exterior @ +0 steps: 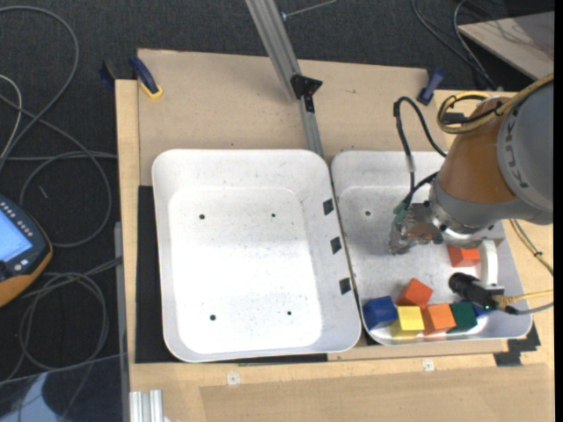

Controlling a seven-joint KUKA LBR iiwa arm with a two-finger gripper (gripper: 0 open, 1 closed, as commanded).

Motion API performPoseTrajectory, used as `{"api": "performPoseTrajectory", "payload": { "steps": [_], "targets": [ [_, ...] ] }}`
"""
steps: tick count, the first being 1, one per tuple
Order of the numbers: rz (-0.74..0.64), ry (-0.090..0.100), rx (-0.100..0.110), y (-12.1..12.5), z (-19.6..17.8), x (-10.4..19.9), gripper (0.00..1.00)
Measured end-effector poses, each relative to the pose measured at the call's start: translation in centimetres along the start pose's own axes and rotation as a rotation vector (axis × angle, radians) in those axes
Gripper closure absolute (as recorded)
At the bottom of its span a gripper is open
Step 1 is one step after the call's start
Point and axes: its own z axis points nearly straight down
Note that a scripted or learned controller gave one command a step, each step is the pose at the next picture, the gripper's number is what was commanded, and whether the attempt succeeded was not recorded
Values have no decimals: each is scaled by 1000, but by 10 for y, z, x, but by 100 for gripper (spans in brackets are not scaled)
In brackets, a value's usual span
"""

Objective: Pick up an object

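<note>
Blocks counted in the right bin [352, 176]: six, namely a blue block [379, 309], yellow block [410, 320], two orange blocks [419, 291] [438, 317], green block [464, 315] and red block [463, 256], mostly crowded along the near edge. Gripper [406, 237] sits low over bare floor just beyond them, nothing visibly between its fingers; their spread cannot be told. Left bin [167, 183] lies alongside, and the arm [479, 170] covers the right bin's far right corner.

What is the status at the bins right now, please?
Gripper low over right bin, nothing seen held. Blocks clustered at near edge: blue, yellow, orange, green. Path clear.
</note>
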Motion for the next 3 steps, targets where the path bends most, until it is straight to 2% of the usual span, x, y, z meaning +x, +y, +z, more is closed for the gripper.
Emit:
{"api": "performPoseTrajectory", "payload": {
  "steps": [1, 2, 3],
  "targets": [
    [-1, -3, -5, 6, -46, -5, 100],
    [-2, -3, -8, 10, -110, -3, 100],
    [-1, -3, -2, 11, -111, -3, 100]
  ]
}}
